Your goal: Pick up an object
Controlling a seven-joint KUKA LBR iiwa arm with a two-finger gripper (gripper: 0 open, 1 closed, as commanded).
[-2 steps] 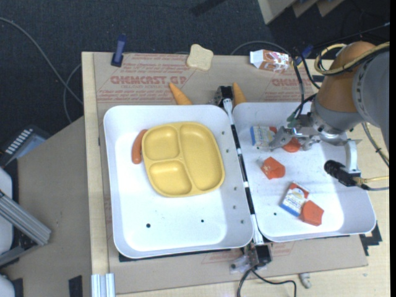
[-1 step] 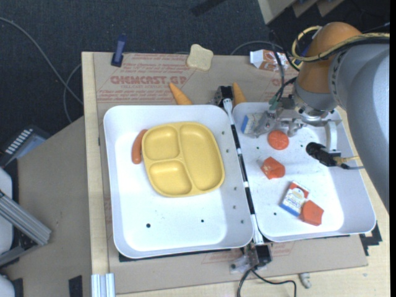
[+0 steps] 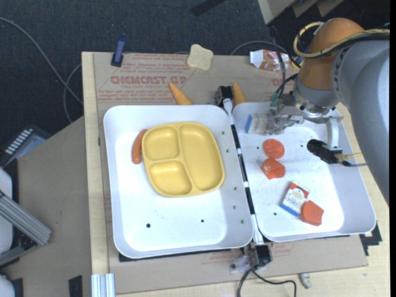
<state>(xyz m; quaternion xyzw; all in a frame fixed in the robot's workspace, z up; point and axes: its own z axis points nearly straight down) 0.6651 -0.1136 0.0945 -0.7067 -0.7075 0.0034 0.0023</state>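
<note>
You see two bins (image 3: 185, 240) of smooth, slightly glossy white plastic, a yellow tray (image 3: 182, 158) of matt plastic, a bench (image 3: 99, 166) faced with rough brown cardboard, and an arm (image 3: 365, 73) in satin grey with a glossy orange band (image 3: 322, 54).

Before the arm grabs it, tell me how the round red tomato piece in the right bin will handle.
The round red tomato piece looks like a flat disc lying on its face, so it probably won't roll. Its smooth, glossy look suggests that it may slip when squeezed. It lies close to the red chunk, so a push might nudge that as well.
</note>
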